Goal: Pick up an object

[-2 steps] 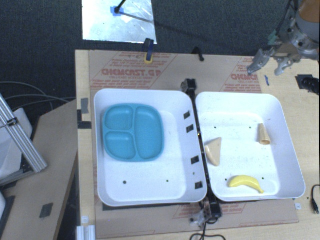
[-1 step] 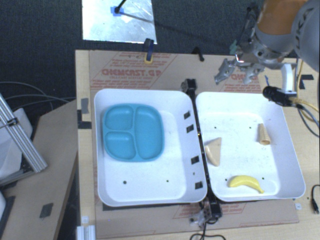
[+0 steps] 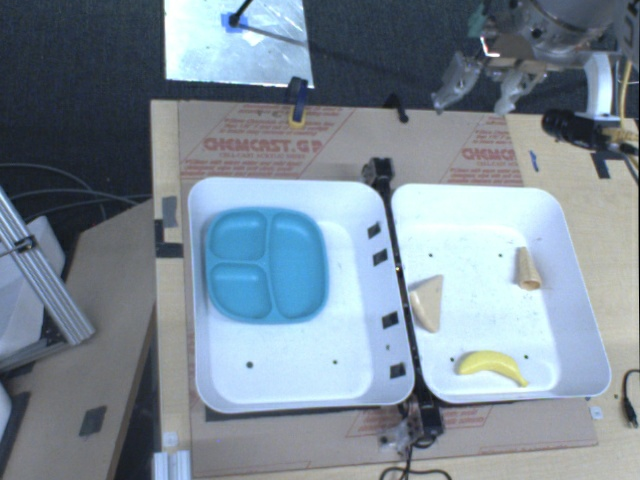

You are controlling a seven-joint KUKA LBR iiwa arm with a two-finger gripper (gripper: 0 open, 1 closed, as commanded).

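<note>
My gripper [image 3: 478,83] hangs high at the top right, above the far edge of the bench and well back from the right bin [image 3: 560,238]. Its two fingers [image 3: 450,81] are spread apart with nothing between them. Three objects lie in the right bin: a yellow banana [image 3: 491,366] near the front edge, a pale tan wedge [image 3: 427,302] by the left wall, and a small tan cone-like piece [image 3: 526,268] toward the right.
The left bin [image 3: 230,378] holds a blue sectioned plate [image 3: 267,265]. A black divider with clips [image 3: 390,288] runs between the two bins. A shiny sheet [image 3: 238,28] lies at the back left, beyond the cardboard base.
</note>
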